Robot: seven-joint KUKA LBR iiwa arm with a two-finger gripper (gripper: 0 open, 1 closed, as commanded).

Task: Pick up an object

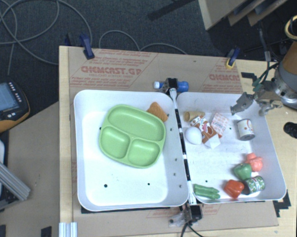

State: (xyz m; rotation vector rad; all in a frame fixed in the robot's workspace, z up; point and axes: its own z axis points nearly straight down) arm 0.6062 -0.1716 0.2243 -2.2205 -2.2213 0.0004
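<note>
Arm: enters from the right edge at the upper right; grey body, wrist hardware over the far right corner of the right bin.
Gripper [252, 101]: hangs above the upper right corner of the right bin [220, 172]; fingers spread apart, nothing between them.
Left bin [87, 181]: holds a green divided plate [132, 135], three compartments, lying flat near the middle; a small orange-brown piece [157, 111] sits at the plate's far right edge, touching or just beside it.
Right bin, far part: a white egg [193, 135] near the left wall; a red-and-white packet [209, 129] just beside the egg; a small white can [245, 128] on its side, just below the gripper and apart from it.
Right bin, near part: a green bean pod [206, 192] along the front wall; a red pepper [234, 188]; a green pepper [243, 171]; a pink piece [254, 162] touching the green pepper; a small green-labelled tin [255, 184] next to the red pepper.
Bench: brown board under both bins, blue clamps [86, 46] at its far edge.
</note>
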